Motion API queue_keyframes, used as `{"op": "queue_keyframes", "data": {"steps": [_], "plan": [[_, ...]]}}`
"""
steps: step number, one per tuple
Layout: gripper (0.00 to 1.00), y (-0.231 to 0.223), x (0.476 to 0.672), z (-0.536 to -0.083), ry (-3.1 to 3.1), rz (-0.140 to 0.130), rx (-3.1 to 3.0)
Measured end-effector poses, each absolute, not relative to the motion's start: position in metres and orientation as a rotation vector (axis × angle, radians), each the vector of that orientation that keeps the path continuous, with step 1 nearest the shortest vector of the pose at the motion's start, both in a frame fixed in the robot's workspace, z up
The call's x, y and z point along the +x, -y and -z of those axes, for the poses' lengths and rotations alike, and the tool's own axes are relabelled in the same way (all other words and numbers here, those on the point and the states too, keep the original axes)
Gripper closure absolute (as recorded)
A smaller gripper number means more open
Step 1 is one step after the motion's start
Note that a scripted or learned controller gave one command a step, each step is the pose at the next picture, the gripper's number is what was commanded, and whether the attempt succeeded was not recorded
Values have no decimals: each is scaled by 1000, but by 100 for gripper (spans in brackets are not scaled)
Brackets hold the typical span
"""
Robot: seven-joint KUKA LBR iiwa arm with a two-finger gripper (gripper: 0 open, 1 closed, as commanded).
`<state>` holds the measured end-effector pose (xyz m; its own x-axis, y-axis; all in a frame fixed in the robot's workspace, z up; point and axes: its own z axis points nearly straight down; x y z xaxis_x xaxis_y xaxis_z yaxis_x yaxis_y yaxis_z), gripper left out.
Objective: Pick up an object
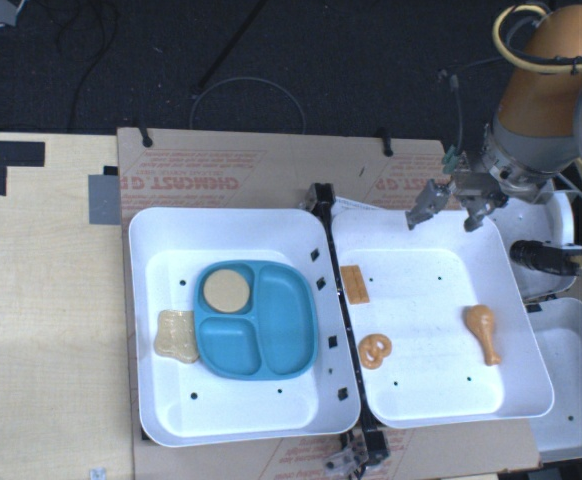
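Hanging over the far rim of the right bin (531,368), the pincer (449,211) sat at about one o'clock in the scene, its two dark fingers spread wide apart and nothing between them. Above it the grey arm (531,143) rose to its orange band (549,68), with a yellow cable loop (519,30) at the top.

Down in the right bin lay three things, all well apart from the pincer. A drumstick (483,333), tan and slanted, rested at three o'clock in that bin, near the right wall. A small pretzel (375,350) lay at about eight o'clock, close to the divider. Just beyond it, at ten o'clock, an orange cracker (354,284) lay flat beside the bin's left wall.

Over in the left bin (151,268), a blue divided plate (256,320) took up the middle. A round tan cookie (225,290) sat in the plate's upper-left compartment. At nine o'clock of the plate, touching its edge, a pale slice of bread (176,335) lay on the bin floor.

Both bins stood side by side on a sheet of cardboard (271,168), which lay on the pale wooden bench (41,318). Black clips (322,200) joined the bins where they met. Beyond the bench, dark carpet (271,48) carried some loose cables.
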<state>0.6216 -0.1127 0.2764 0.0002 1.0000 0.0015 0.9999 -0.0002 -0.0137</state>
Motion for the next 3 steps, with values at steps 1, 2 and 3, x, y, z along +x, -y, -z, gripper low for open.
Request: {"op": "queue_keyframes", "data": {"steps": [1,2,3], "plan": [[0,113,624,-284,2222,-1,-2220],[0,103,624,-227,2218,-8,-2215],[0,111,623,-166,2216,-9,-2217]]}}
